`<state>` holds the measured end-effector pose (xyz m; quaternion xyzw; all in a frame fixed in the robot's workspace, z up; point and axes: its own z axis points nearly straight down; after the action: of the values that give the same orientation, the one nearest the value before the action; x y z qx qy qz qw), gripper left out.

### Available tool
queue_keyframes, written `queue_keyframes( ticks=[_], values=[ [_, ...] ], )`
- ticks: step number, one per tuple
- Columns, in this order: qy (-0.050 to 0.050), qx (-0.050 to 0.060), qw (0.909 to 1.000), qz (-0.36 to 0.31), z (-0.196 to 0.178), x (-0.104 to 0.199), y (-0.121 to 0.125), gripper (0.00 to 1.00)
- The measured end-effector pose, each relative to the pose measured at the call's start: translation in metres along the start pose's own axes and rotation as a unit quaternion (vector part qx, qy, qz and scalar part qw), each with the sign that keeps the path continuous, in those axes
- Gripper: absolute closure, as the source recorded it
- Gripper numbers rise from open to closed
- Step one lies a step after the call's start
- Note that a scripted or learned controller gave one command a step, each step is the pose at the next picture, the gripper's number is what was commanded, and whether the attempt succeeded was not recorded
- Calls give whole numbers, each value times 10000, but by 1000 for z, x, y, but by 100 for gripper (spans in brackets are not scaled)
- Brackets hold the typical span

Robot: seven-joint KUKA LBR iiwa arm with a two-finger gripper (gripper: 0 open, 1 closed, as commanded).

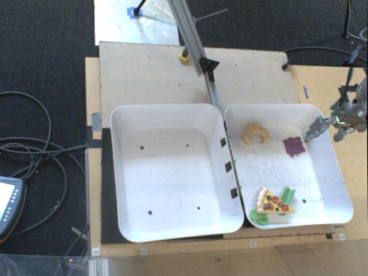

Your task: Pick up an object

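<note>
At the far left edge, a handheld device with a lit screen is lying on the dark floor, with black cables looping beside it. No writing is legible on it or anywhere else in the camera view.

The left bin is sitting on the bench; only a few small dark dots are showing on its floor. A grey pole is slanting down from the top of the view toward the seam where the two bins are meeting, and a small yellow item is lying on the bench just beside it. Black marks are running along the shared rim.

The right bin is holding the candidate objects. A tan croissant-shaped toy is resting near the bin's upper left area. A purple item is lying to its right, well apart from it. Toward the near edge, a pizza-slice toy is lying with a green piece touching its upper right side and a second green piece at its lower left.

The gripper is reaching in from the right and hovering over the bin's upper right rim, near the purple item but not touching it. Nothing is sitting between its fingers; how far apart they are standing cannot be determined from this view.
</note>
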<state>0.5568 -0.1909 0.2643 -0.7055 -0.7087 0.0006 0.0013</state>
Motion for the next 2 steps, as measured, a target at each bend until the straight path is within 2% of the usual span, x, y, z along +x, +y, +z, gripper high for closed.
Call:
queue_keyframes(
  ticks=[1, 2],
  values=[
    [-6, -21, 10000, -3, -2, 0, 1, 0],
    [-4, -2, 10000, 19, 42, -7, 1, 0]
  ],
)
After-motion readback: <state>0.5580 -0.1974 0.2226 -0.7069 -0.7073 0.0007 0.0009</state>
